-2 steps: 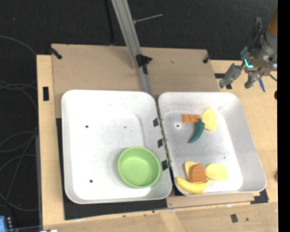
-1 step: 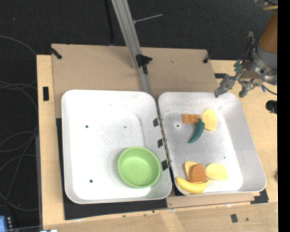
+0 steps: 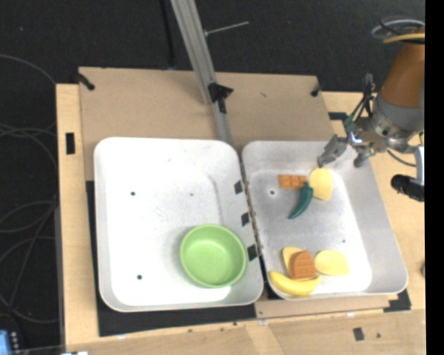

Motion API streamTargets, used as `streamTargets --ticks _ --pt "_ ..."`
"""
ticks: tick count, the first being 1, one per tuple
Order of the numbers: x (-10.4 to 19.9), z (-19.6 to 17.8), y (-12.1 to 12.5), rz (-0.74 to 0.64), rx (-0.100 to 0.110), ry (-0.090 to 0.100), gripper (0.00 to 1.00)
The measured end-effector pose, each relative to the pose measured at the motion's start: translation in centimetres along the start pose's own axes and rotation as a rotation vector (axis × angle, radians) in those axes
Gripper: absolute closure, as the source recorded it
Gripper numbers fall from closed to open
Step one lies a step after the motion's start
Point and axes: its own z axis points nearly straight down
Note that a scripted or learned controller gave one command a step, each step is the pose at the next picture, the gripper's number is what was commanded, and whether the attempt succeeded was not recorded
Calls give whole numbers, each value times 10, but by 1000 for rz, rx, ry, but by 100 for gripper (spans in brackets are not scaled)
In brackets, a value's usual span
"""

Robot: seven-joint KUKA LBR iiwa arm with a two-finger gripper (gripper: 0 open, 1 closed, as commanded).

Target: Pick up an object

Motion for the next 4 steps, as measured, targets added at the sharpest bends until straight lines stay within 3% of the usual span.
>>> streamTargets --ticks 1,2,3,4 --pt "5 61 3 -4 0 0 0" --pt "4 45 5 -5 -10 -3 100" --pt "8 -15 6 -4 -8 2 100" --pt "7 -21 7 -5 -9 2 100"
